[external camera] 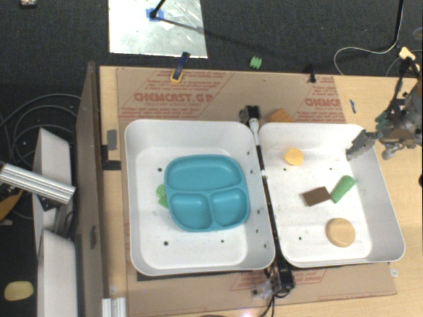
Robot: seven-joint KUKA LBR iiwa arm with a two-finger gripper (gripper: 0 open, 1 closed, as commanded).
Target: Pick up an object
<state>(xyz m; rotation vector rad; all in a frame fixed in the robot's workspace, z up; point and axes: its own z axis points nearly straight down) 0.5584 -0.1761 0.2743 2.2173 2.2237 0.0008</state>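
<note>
Colours, placed relative to the teal divided tray [206, 191]:
- Tray lies in a white bin [142, 150]; a green scrap [160, 193] shows at the tray's left edge.
- Right of the tray, a second white bin [383, 197] holds a yellow round piece [293, 156], a brown block [316, 195], a green cylinder [342, 189], and a tan disc [340, 232].
- Above the tray, tan cardboard [198, 91] with red lettering, and a silvery sheet [158, 20].
- Far right of the tray, grey end effector [360, 145].
- Beyond the tabletop, dark carpet [53, 38].

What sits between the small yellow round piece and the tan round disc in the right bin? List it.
In the camera view, a dark brown flat block lies between the yellow piece and the tan disc; a green cylinder lies just beside it.
</note>
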